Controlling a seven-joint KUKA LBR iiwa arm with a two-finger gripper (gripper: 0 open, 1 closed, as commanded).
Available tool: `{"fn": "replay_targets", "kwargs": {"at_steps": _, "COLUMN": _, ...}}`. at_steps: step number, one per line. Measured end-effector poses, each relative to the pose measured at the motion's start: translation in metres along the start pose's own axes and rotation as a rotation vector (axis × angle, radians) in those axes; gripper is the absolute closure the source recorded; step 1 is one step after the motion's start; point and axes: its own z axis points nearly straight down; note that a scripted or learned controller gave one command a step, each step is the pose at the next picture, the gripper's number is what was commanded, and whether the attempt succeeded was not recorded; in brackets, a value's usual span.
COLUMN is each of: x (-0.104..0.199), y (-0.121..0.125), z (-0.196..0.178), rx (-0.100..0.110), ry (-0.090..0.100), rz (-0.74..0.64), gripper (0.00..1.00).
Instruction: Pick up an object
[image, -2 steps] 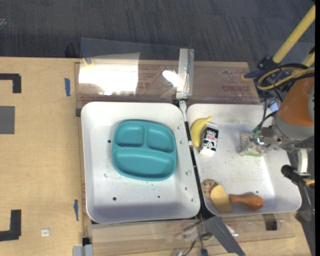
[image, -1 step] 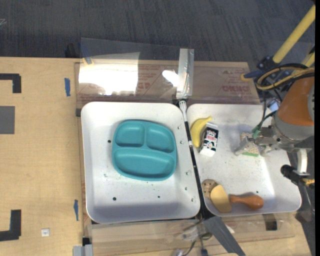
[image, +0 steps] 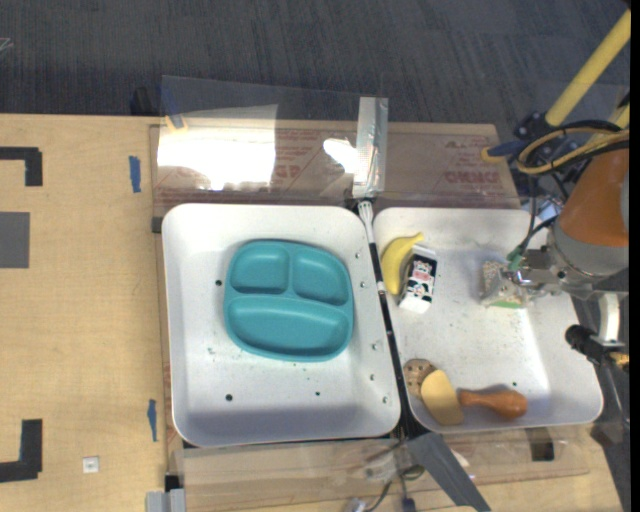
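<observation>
While one curved yellow banana (image: 397, 262) and one small white carton (image: 419, 281) with black and red print lie side by side at the upper left of the right bin (image: 470, 350), one wooden-handled scoop (image: 470, 400) lies along its lower edge. The gripper (image: 503, 282) sits toward that bin's right side, apart from all three, and how far it is spread cannot be told. One teal three-compartment plate (image: 290, 300) lies in the left bin (image: 190, 380).

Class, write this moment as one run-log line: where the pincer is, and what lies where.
pincer: over right bin | right bin: banana, small carton, wooden brush | left bin: teal divided tray
</observation>
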Motion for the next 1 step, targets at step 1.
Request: {"fn": "replay_targets", "kwargs": {"at_steps": 1, "x": 0.065, "y": 0.0133, "z": -0.1114, "rx": -0.001, "ry": 0.002, "rz": 0.2, "gripper": 1.0}}
